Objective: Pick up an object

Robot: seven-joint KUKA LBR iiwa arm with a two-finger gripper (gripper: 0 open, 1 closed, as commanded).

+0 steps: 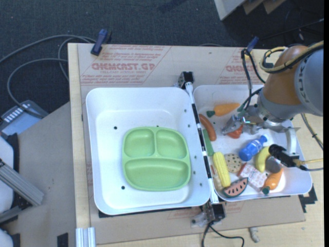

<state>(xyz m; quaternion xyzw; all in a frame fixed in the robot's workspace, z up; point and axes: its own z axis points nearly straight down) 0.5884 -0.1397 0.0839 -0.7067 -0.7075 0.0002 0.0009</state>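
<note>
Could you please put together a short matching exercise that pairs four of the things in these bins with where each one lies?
Things:
1. green divided plate
2. corn cob
3. watermelon slice
4. blue bottle

Places:
A. near front edge of the right bin
B. middle of the right bin, beside the banana
C. middle of the left bin
D. along the right bin's left wall

Pairs: 1-C, 2-D, 3-A, 4-B

I see a green divided plate [156,159] in the left white bin [103,107]; a blue clamp [99,41] grips the bench edge.
</note>
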